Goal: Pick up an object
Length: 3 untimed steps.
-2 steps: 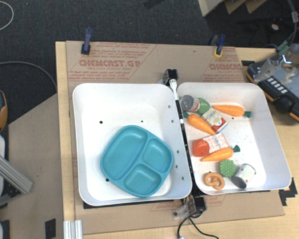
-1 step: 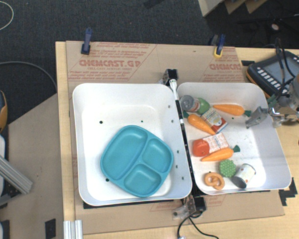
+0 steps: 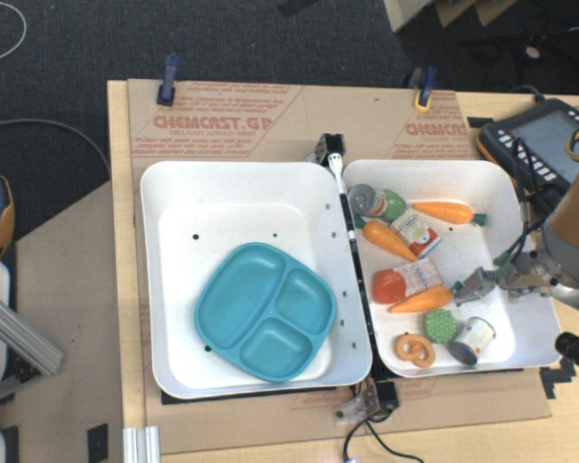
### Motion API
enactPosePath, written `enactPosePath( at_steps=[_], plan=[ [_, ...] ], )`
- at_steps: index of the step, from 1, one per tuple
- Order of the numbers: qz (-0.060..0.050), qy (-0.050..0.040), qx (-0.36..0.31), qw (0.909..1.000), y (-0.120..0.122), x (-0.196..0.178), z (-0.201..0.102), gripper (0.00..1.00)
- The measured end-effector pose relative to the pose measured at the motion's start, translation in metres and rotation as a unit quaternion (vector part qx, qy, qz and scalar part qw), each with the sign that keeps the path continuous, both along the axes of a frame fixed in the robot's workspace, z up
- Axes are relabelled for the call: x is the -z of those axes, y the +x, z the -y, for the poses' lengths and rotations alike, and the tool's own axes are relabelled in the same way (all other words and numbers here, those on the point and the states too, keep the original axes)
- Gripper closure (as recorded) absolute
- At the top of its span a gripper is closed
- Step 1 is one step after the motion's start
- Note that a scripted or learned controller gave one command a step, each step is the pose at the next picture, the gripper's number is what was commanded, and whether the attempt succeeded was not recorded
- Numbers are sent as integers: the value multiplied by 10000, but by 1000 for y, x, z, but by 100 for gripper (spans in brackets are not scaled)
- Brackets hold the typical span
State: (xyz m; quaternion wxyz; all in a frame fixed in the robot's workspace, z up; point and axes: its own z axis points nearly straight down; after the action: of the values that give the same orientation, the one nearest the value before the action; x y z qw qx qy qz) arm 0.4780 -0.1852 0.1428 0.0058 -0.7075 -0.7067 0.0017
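Gripper [image 3: 475, 287] hovers low in the right bin [image 3: 502, 186], beside the nearest carrot [image 3: 421, 301].
Whether it is released or clenched, I cannot tell; best to centre over that carrot, clear of its neighbours, before descending.

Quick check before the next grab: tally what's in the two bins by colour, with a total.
Orange: 4 — three carrots, one pretzel-like ring
Red: 1 — tomato-like piece
Green: 2 — bottle, knobbly ball
White or printed: 3 — two packets, small cup
Teal: 1 — divided plate
Total: 11
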Motion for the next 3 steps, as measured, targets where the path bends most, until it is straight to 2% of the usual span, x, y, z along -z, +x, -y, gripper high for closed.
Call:
enactPosePath(
  at_steps=[1,2,3],
  plan=[
    [95,-41,0,9999,27,43,9,0],
    [118,-82,33,9999,34,50,-34,0],
    [140,-25,-62,9999,105,-49,-115,0]
  ],
)
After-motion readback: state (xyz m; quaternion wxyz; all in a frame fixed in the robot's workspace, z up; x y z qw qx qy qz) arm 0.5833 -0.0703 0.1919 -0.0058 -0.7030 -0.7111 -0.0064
